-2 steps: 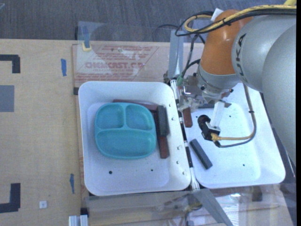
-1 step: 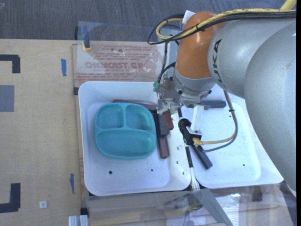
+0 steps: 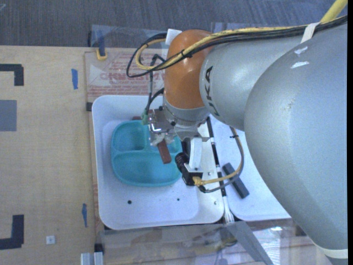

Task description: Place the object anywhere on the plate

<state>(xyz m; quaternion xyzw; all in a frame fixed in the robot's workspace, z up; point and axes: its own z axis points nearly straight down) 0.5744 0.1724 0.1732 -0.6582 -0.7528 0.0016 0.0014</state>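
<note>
A turquoise divided plate [image 3: 135, 162] lies in the left white bin [image 3: 149, 206]. My gripper [image 3: 161, 143] hangs over the plate's right side, below the orange wrist band. A small reddish-brown object [image 3: 164, 153] sits at the gripper's tip, just above the plate's right compartment; it looks held between the fingers. The arm's bulk hides the plate's upper right edge.
The grey arm [image 3: 287, 126] covers most of the right bin [image 3: 259, 206] and the divider between bins. A dark small block [image 3: 240, 187] lies in the right bin. Cables [image 3: 218, 175] trail under the wrist. A wooden board [image 3: 44, 148] lies left of the bins.
</note>
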